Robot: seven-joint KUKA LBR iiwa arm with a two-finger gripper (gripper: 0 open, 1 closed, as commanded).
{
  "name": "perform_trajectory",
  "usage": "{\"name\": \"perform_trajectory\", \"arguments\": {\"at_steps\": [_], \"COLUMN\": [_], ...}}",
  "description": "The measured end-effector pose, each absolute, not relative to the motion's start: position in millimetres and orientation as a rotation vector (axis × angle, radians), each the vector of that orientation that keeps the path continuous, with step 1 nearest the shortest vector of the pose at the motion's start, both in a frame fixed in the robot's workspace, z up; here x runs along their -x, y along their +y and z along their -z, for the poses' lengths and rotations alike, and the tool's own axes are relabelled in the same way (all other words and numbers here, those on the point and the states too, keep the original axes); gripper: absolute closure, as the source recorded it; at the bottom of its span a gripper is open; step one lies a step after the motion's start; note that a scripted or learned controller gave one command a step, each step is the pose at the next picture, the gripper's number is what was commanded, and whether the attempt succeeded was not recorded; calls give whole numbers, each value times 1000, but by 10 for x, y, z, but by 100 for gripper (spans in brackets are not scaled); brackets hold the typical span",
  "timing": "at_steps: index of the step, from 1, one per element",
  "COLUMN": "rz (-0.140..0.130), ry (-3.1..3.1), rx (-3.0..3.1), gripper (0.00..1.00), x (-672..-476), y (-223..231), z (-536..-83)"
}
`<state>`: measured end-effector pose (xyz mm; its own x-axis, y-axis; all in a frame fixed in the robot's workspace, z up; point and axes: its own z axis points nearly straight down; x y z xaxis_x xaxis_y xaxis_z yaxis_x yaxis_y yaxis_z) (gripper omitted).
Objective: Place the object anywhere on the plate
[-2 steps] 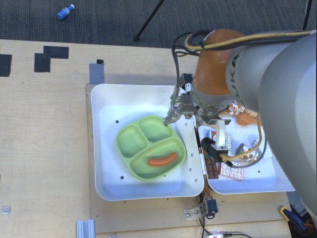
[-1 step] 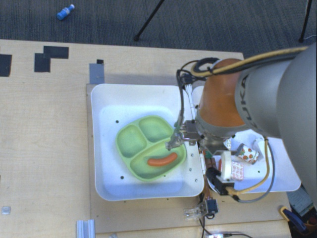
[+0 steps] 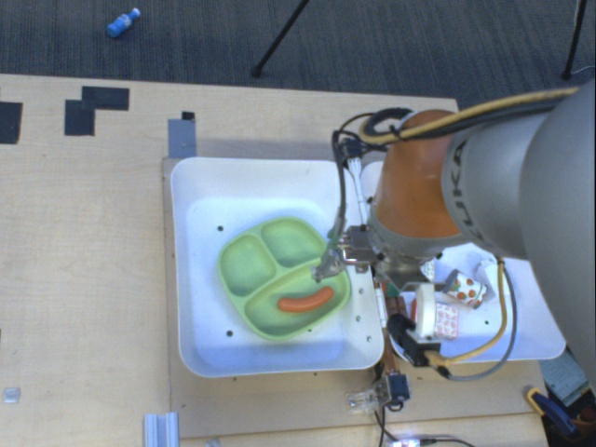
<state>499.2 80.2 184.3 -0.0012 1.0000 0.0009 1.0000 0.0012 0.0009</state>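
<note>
Robotics lab, by the look of it. An industrial arm [image 3: 466,184], grey with an orange band, is reaching over a pale wooden bench [image 3: 84,277] with cables [image 3: 372,124] looping off its wrist. Two white bins are sitting side by side on the bench: the left bin [image 3: 196,268] is holding a green toy-like plate [image 3: 270,259], the right bin [image 3: 521,333] a few small props. Black tape marks [image 3: 93,108] are sticking to the bench top. Beyond it, dark carpet [image 3: 233,17] is showing, with thin black stand legs [image 3: 289,21] crossing it and a small blue object [image 3: 122,22] lying loose.
</note>
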Motion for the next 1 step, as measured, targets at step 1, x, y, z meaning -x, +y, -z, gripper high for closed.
{"name": "perform_trajectory", "arguments": {"at_steps": [1], "rz": [2], "ry": [-2223], "rx": [2220], "gripper": [0], "x": [-4992], "y": [803], "z": [-1843]}}
